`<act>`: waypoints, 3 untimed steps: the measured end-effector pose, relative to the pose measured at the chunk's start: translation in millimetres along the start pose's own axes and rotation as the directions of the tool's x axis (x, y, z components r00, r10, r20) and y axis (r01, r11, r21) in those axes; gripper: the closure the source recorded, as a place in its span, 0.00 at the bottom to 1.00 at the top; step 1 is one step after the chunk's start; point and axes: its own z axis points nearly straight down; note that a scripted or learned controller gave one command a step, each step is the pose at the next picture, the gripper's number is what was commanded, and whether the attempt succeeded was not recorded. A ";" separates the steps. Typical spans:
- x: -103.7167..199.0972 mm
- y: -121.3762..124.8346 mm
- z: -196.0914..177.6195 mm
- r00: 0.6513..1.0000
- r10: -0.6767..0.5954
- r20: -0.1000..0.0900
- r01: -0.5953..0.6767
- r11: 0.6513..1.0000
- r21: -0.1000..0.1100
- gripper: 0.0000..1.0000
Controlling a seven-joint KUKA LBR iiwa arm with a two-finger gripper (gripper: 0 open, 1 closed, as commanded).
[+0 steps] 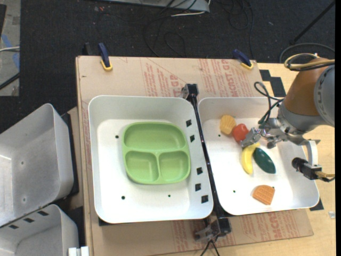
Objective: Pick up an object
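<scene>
Red printing is running across the cardboard under the bins, too small to read. A green divided tray is lying in the left bin. In the right bin, the gripper is hanging over the banana, beside a red piece, a yellow piece and a dark green piece; an orange piece is sitting apart nearer, with open floor around it. Blue clamps are gripping the far edge

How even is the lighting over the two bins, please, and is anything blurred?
Camera view: soft, even light with no hard glare on either bin; the green tray and the banana are sharp; faint shadows under the toys; the gripper is slightly soft.
</scene>
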 end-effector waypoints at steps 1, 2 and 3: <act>-0.3 1.5 -13.6 1.000 0.000 0.002 0.000 1.000 -0.006 1.00; -8.1 9.0 -63.7 1.000 -0.002 0.003 0.002 1.000 -0.009 1.00; -5.1 8.4 -107.3 1.000 -0.003 0.003 0.003 1.000 -0.009 1.00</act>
